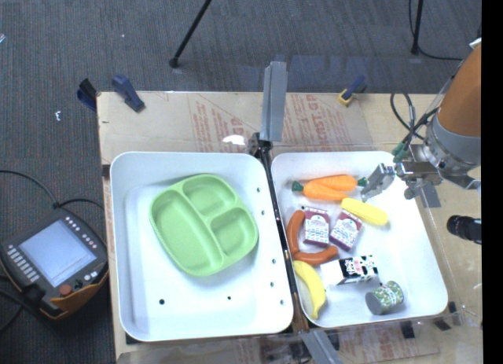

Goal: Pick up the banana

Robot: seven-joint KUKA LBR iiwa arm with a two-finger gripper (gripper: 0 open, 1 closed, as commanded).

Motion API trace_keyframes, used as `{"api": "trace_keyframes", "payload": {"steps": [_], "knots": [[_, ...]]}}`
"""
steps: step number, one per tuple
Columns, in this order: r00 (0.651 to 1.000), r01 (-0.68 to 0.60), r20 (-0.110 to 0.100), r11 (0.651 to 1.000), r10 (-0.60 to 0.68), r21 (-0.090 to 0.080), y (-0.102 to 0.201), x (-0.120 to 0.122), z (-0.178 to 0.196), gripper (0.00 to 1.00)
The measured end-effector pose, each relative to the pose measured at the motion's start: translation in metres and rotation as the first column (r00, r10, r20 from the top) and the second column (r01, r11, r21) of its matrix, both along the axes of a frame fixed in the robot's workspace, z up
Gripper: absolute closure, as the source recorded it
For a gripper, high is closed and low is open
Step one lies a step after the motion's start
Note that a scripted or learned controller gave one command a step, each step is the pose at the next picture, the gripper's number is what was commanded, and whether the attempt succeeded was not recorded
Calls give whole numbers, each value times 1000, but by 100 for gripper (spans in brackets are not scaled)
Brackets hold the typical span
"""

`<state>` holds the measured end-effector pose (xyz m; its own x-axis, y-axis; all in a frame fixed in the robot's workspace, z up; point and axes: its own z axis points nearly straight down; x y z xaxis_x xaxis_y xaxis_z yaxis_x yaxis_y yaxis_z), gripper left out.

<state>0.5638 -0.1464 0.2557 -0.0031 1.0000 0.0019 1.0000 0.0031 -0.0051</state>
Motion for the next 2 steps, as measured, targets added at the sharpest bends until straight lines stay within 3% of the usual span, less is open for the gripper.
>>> {"api": "trace_keyframes", "payload": {"steps": [1, 2], "knots": [[999, -39, 6, 999, 39, -1, -34, 22, -141, 0], [999, -34, 3, 999, 34, 1, -35, 22, -133, 100]]}}
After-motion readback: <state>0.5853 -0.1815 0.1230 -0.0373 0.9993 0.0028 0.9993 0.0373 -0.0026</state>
